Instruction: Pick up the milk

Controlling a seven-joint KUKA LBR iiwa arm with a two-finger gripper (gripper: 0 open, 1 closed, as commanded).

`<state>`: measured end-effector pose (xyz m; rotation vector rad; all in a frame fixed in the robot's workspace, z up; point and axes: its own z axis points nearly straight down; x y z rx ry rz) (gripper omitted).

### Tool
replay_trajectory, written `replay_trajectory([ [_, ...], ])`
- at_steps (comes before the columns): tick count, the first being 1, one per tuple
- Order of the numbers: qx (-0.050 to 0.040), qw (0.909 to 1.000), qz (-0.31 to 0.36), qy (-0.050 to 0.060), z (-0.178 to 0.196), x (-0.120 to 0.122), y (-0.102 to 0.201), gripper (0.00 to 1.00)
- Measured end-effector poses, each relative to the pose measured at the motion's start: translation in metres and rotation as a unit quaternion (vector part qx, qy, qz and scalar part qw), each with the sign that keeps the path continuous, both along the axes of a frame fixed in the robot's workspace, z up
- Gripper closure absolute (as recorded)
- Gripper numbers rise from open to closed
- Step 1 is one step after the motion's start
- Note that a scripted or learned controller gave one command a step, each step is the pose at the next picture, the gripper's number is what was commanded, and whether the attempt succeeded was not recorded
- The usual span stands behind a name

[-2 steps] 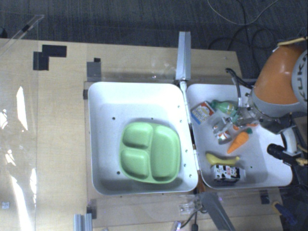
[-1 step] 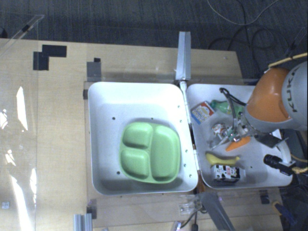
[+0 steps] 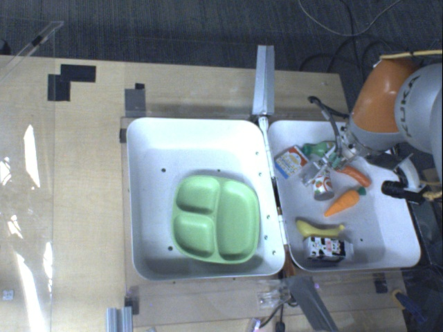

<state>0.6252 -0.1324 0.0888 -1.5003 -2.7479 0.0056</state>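
The milk [image 3: 325, 249] is a small black-and-white carton lying on its side near the front edge of the right bin [image 3: 387, 244]. My gripper [image 3: 328, 166] hangs over the back middle of that bin, well behind the milk. It is down among a green item [image 3: 317, 148], a small white and red container [image 3: 322, 186] and an orange carrot [image 3: 356, 176]. The milk lies free, apart from the gripper, with a yellow banana [image 3: 320, 228] just behind it.
A white carton with an orange and green print [image 3: 291, 161] lies at the right bin's back left. A second carrot [image 3: 344, 202] lies mid-bin. The left bin [image 3: 149, 185] holds a green divided plate [image 3: 216, 218]. A metal post [image 3: 264, 81] stands behind the bins' shared wall.
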Motion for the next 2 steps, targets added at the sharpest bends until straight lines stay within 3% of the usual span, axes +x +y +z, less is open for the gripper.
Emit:
replay_trajectory([
  [1,-0.0016,0.9999,0.002,-0.011,0.014,0.005,0.001,1.0],
  [2,-0.002,0.9999,0.003,-0.016,0.027,0.008,0.002,1.0],
])
